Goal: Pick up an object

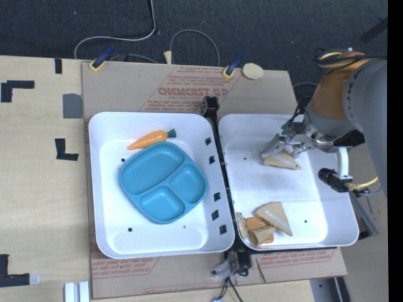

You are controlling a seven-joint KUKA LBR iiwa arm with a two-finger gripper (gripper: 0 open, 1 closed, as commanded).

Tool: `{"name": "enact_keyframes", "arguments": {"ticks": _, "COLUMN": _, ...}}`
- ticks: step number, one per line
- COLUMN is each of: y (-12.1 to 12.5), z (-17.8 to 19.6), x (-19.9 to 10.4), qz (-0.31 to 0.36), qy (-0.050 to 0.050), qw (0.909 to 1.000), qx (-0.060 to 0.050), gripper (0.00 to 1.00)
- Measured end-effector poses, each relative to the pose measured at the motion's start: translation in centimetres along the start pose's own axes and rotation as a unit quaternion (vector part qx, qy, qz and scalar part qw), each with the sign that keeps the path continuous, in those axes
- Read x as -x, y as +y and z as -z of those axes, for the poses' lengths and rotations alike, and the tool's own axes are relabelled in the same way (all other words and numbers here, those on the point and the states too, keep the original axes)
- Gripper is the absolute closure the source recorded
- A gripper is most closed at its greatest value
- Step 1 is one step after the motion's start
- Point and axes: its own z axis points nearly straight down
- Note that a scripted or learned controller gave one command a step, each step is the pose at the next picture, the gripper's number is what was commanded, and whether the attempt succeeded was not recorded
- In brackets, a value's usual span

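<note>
The gripper is down in the right bin with its fingers spread right over a tan wedge, which lies flat on the bin floor, so the lift is not done yet.

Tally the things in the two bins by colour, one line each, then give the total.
Blue: 1, the divided plate in the left bin.
Orange: 1, the carrot beside it.
Tan or brown: 2 groups, one pale piece under the hand in the right bin, and a pile whose pieces I cannot separate.
Total: 4, counting the pile as one.
</note>
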Motion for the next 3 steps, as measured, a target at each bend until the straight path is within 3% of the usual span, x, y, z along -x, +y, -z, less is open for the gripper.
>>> {"name": "enact_keyframes", "arguments": {"ticks": 1, "y": 3.3, "z": 10.3, "x": -6.2, "qz": 0.003, "qy": 0.002, "qw": 1.0000, "qx": 0.001, "gripper": 1.00}}
{"name": "enact_keyframes", "arguments": {"ticks": 2, "y": 3.0, "z": 9.6, "x": -5.7, "qz": 0.000, "qy": 0.002, "qw": 1.0000, "qx": -0.004, "gripper": 0.00}}
{"name": "enact_keyframes", "arguments": {"ticks": 3, "y": -1.4, "z": -1.3, "x": -8.3, "qz": -0.001, "qy": 0.003, "qw": 1.0000, "qx": -0.008, "gripper": 0.00}}
